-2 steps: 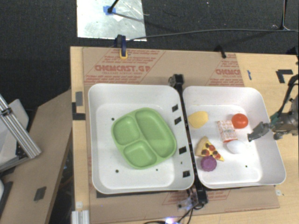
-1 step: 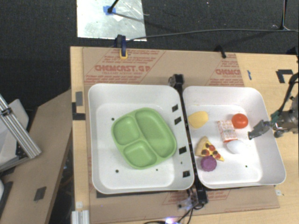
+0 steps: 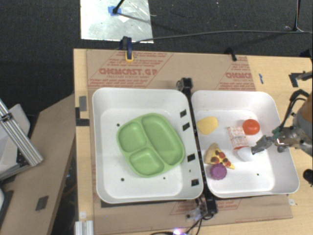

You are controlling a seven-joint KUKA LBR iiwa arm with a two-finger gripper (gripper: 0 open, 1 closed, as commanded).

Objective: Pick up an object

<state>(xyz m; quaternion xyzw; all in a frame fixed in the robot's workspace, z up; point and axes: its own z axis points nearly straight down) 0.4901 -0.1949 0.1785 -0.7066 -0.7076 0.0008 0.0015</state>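
Now the gripper (image 3: 258,148) hangs over the right bin (image 3: 283,180), beside a white object (image 3: 244,153)

Whether it grips anything, or how its fingers stand, cannot be told — its tip meets that white object's right side. Just beyond, to the gripper's left: a red-and-white packet (image 3: 237,136), an orange-red ball (image 3: 251,127), a pizza slice (image 3: 217,155), a purple piece (image 3: 218,171), a yellow lump (image 3: 207,125) — further left, a green divided plate (image 3: 149,144) in the left bin (image 3: 105,180)

You look down from one fixed camera set high above the table (image 3: 161,62), tilted at a slant and standing well back. It takes in both white bins (image 3: 142,99) whole, side by side, while the arm (image 3: 296,136) enters from your right edge.
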